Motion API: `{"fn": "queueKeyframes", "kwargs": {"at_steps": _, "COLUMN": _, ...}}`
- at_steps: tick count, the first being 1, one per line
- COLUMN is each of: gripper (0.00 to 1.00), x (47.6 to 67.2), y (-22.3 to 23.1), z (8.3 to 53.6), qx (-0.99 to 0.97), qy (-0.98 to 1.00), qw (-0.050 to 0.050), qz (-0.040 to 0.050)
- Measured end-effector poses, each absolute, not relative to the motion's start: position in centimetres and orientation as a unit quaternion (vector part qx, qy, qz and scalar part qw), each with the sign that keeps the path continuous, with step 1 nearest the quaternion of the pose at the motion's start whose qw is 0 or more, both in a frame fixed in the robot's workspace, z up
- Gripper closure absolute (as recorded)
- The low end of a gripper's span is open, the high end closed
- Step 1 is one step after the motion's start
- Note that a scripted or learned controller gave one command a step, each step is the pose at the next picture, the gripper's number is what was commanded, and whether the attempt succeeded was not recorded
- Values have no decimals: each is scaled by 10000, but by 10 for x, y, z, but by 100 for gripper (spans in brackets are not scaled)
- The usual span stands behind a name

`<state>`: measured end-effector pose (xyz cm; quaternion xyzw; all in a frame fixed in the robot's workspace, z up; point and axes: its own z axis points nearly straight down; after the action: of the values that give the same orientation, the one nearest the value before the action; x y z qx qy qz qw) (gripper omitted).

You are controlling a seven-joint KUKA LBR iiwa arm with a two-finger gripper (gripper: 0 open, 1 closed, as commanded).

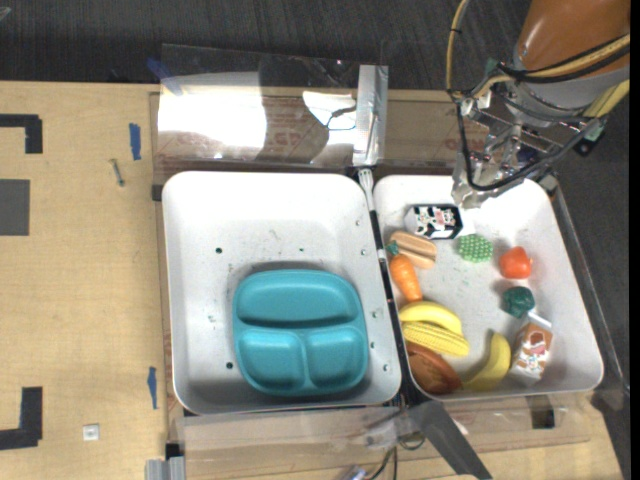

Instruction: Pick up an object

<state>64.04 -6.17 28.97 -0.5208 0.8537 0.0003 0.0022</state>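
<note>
Camera view puts your gripper (468, 190) at the far rim of the right bin (575, 268), above the toys and gripping nothing; whether it is open I cannot tell. The black-and-white cow toy (434, 220) lies just beside it, touching the hot dog (413, 249). Come down squarely on the cow alone, clear of the hot dog and the bin wall.

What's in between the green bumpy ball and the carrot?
In the camera view, the hot dog lies between the green bumpy ball and the carrot, just above the carrot, in the right bin.
</note>
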Motion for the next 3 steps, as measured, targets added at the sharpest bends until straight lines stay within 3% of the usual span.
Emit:
{"fn": "queueKeyframes", "kwargs": {"at_steps": 1, "gripper": 100, "x": 540, "y": -41, "z": 281, "qx": -5574, "qy": 8303, "qw": 28, "qz": -8}}
{"fn": "queueKeyframes", "kwargs": {"at_steps": 2, "gripper": 100, "x": 610, "y": -56, "z": 293, "qx": -6198, "qy": 7847, "qw": 41, "qz": -11}}
{"fn": "queueKeyframes", "kwargs": {"at_steps": 3, "gripper": 100, "x": 668, "y": -50, "z": 320, "qx": -6093, "qy": 7929, "qw": 51, "qz": -12}}
